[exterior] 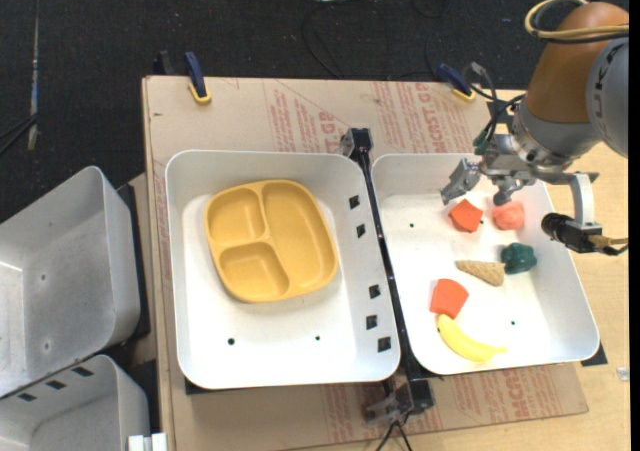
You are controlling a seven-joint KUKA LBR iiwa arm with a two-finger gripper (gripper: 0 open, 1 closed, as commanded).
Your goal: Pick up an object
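- Yellow banana lies nearest, at the right bin's front, an orange block touching it.
- Beyond them: tan wedge, green piece.
- Farthest, the pincer hangs with fingers apart, holding nothing, above a second orange block and pink piece.
- Left bin holds a yellow tray.

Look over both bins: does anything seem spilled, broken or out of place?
Nothing stands out. The yellow divided plate lies flat in the left bin; the toy foods, including the banana, lie loose and whole in the right bin under the gripper.
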